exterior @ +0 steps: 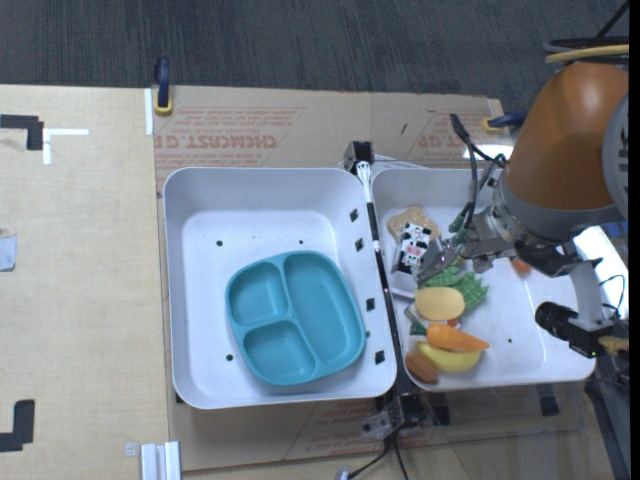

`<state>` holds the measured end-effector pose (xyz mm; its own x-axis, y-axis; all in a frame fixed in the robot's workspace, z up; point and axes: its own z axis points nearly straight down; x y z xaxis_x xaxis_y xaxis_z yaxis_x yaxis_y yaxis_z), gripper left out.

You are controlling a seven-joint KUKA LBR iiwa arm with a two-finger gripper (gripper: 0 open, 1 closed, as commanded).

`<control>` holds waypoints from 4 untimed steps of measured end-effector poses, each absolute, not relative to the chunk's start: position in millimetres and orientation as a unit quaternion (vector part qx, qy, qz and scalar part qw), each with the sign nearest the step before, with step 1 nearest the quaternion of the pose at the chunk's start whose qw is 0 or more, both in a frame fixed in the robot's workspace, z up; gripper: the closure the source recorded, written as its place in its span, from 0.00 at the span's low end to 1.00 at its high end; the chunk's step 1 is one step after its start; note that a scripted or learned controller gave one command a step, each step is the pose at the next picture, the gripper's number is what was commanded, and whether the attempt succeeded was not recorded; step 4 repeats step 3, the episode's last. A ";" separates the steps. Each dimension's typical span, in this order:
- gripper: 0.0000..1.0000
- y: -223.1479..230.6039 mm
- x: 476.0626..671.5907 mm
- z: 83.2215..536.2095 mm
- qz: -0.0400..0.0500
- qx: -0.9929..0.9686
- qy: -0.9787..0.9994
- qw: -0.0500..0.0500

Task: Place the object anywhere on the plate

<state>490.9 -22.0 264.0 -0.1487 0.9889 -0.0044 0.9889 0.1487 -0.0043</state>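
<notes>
A teal plate with three compartments lies in the left bin with nothing on it. In the right bin a pile of toy food is crowded against the left wall. My gripper hangs low over that pile, between a black-and-white carton and a green leafy piece. The grey arm and its orange band cover the bin's back right part. Whether anything is in the gripper is hidden.
The pile also has a tan biscuit, a yellow lump, an orange carrot, a yellow banana and a brown piece. A small orange bit lies under the arm. The bins' shared wall separates plate and pile.
</notes>
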 end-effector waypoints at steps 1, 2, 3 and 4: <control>0.00 -22.0 490.9 264.0 -0.003 0.652 0.758 0.000; 0.00 -21.9 490.9 264.0 -0.003 0.652 0.758 0.000; 0.00 -21.9 490.9 264.0 -0.003 0.652 0.758 0.000; 0.00 -21.9 490.9 264.0 -0.003 0.652 0.758 0.000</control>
